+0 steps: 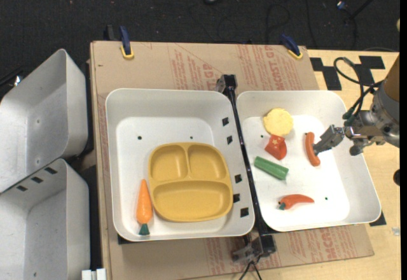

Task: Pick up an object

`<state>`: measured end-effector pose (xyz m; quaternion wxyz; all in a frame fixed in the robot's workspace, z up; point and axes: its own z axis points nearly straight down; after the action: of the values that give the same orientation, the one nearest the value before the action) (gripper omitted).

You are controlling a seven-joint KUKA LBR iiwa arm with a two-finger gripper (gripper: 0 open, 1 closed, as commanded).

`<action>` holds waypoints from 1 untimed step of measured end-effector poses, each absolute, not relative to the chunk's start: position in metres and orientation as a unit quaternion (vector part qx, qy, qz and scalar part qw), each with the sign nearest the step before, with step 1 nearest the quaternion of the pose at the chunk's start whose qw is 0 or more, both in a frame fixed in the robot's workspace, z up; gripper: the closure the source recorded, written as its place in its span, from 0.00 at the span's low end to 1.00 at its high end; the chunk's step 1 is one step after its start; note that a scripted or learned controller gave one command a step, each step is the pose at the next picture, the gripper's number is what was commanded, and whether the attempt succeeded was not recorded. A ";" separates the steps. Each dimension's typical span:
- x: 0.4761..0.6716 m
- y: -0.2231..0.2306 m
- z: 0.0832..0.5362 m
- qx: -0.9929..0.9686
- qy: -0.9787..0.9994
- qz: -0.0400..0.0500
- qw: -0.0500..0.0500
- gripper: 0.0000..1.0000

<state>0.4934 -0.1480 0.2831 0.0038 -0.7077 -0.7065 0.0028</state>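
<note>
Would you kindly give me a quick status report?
Gripper low in right bin, beside orange sausage. Nothing seen held. Nothing in the way.

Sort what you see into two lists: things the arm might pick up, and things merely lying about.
Could be picked:
sausage, beside the gripper
yellow round piece
red piece
green stick
red chilli
carrot

Lying about:
yellow divided tray
blue clamps
</note>
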 end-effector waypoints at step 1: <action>0.495 -0.148 0.287 -0.707 -0.707 0.000 0.000 0.00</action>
<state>0.4949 -0.1476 0.2875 0.0002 -0.7068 -0.7074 0.0003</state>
